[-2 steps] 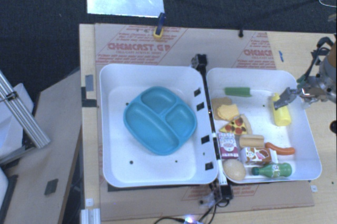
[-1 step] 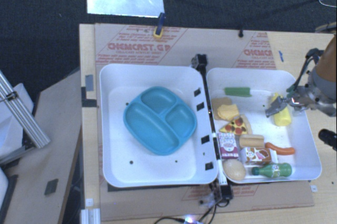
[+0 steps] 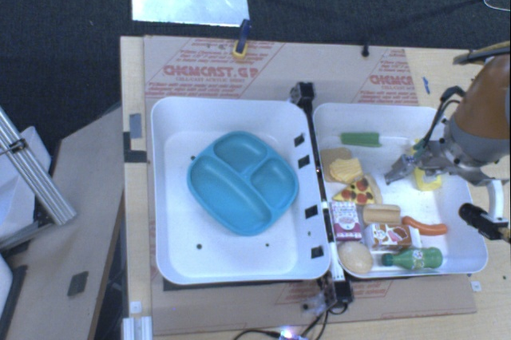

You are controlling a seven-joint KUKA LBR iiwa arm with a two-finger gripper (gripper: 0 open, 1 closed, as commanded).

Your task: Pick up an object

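The arm (image 3: 487,111) leans in from the right over the right bin (image 3: 399,116), and its gripper (image 3: 406,168) hangs low near the middle of that bin, pointing toward the left. Its two fingers stand spread apart with nothing between them, so it is holding nothing. Just to the right of the fingers, partly under the wrist, lies a small yellow piece (image 3: 427,180) on the bin floor. The toy food is scattered through the rest of this bin: a green stick (image 3: 360,139) near the back wall, a yellow wedge (image 3: 345,168) to the left of the gripper, a pizza slice (image 3: 358,191) just in front of that, and a hot dog bun (image 3: 381,212) beside the pizza. Further forward there is a pink carton (image 3: 345,220), a small printed box (image 3: 393,235), an orange carrot (image 3: 425,226), a pale egg-shaped lump (image 3: 356,257) and a green bottle (image 3: 413,258) lying on its side along the front wall. The left bin (image 3: 177,251) holds a blue divided plate (image 3: 242,182), sitting tilted in the middle, well apart from the gripper.
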